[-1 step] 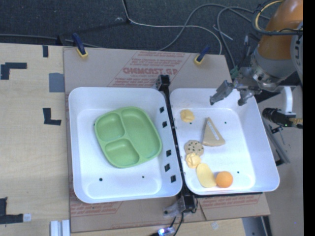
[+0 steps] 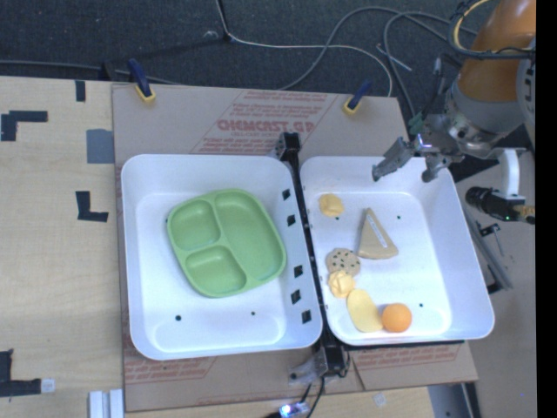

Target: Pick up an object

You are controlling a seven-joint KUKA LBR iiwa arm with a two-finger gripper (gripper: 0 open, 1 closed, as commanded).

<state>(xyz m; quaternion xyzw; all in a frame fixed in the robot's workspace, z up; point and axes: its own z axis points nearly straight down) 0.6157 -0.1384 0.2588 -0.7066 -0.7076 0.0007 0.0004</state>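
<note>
While poised above the far edge of the right-hand shallow white bin [image 2: 452, 233], holds nothing: two-finger gripper [image 2: 407, 165] spread wide, dark fingers [image 2: 388, 164] splayed apart with only bin rim and bare floor between them. Hangs well apart from every item, all of which lie nearer the camera and to the left.

Closest candidate: pale tan wedge-shaped toy sandwich slice [image 2: 375, 236], lying flat mid-bin, down and slightly left of the gripper. Long axis runs roughly far-to-near, narrow tip pointing toward the far side, broad end toward the near side. Likely wants the fingers closing across the short width, so probably a turn of the wrist before descending.

Others, further off: small yellow rounded lump [image 2: 330, 205] at the bin's far left, just beside the divider; round speckled toy cookie [image 2: 343, 260] left of the wedge; small yellow piece [image 2: 341, 283] touching the cookie's near edge; pale yellow oblong toy [image 2: 363, 310] and orange ball [image 2: 397, 318] touching side by side by the near wall.

Left-hand white bin [image 2: 139, 233] carries a green three-compartment plastic tray [image 2: 226, 242], well away from the gripper's reach line.
</note>
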